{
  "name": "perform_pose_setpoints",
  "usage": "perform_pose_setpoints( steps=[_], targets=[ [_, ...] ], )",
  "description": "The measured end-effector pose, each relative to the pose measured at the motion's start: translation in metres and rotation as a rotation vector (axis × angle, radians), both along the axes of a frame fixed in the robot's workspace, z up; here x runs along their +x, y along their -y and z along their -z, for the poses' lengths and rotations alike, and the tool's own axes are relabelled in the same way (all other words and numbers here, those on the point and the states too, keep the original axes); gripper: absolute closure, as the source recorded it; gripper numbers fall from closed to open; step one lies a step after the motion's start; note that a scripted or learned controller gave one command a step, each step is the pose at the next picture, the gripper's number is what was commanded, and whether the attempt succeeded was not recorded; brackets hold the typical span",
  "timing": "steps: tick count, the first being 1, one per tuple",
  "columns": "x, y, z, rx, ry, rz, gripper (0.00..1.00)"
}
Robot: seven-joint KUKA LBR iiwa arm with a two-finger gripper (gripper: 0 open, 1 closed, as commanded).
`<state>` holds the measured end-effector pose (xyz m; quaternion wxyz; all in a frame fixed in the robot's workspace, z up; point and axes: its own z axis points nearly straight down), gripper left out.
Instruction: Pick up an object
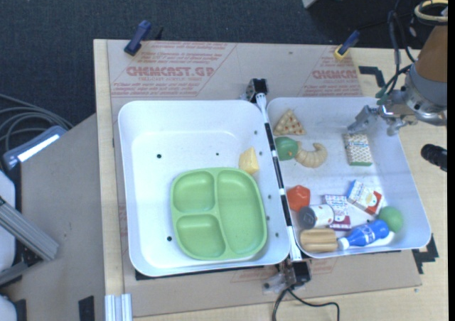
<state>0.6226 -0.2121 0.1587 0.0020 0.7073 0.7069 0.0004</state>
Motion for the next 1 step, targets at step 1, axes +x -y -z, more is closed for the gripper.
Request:
perform_pose_setpoints(
  steps=[1],
  targets=[
    [-0.0064, -0.0116, 0.0747, 0.003, -0.004, -0.001, 0.0]
  ],
)
